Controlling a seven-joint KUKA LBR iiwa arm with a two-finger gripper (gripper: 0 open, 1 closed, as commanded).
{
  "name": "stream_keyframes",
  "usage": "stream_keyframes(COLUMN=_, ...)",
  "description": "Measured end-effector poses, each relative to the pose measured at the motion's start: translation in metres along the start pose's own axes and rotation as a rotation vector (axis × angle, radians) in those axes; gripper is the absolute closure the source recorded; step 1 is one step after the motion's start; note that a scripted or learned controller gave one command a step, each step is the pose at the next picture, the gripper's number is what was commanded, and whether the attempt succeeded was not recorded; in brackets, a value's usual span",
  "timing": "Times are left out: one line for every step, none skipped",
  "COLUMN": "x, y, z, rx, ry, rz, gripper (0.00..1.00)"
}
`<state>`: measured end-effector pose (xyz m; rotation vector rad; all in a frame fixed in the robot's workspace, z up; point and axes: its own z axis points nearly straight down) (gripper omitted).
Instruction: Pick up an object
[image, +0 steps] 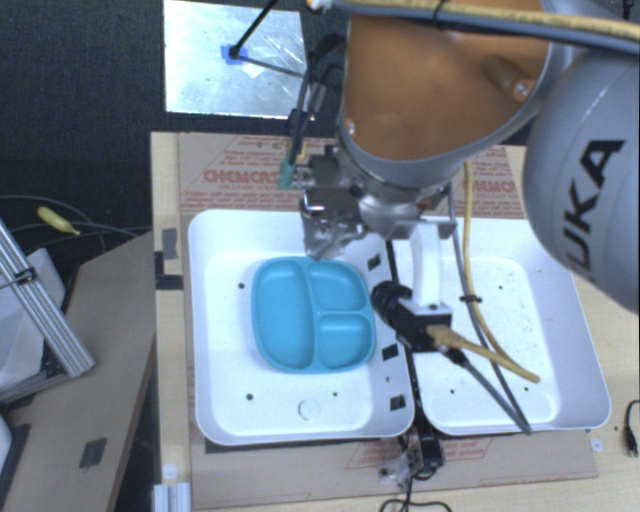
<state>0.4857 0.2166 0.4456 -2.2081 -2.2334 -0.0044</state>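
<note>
Looming largest and closest to the lens, the grey arm (590, 180) with its orange band fills the upper right and blocks much of what sits under the wrist. Below it a black fitting and a bundle of cables (480, 360) trail down over the seam between the two bins, crossing into the right bin (560, 400).

Further down, the left bin (215, 400) holds the one object worth going for: a blue divided tray (310, 315) with three compartments, lying flat near the bin's middle, its right edge close to the shared wall. A small clear disc (308, 408) lies apart from it, toward the bin's near rim.

At the tray's far edge sits the gripper (325, 240), low and seemingly just touching or just above the rim there. Whether the jaws are spread or closed I cannot tell; the metal blurs together and the wrist shadows it. Nothing is plainly held.

To do the grasp well, I judge the rim is the only sensible purchase: the tray is broad, shallow and likely slick, so the jaws should straddle the far wall or one of the inner dividers, one finger inside a compartment and one outside, and go deep enough to seat before closing. A lift from one edge will tilt the tray, so a slow, straight rise matters, keeping the hanging cables off it. The brown worktop (240, 165) beyond plays no part.
</note>
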Motion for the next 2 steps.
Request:
stream_keyframes(x=-0.005, y=0.001, z=-0.012, rx=-0.004, ry=0.001, rz=0.004, gripper=1.0)
stream_keyframes(x=-0.005, y=0.002, z=-0.023, rx=-0.007, ry=0.001, rz=-0.001, gripper=1.0)
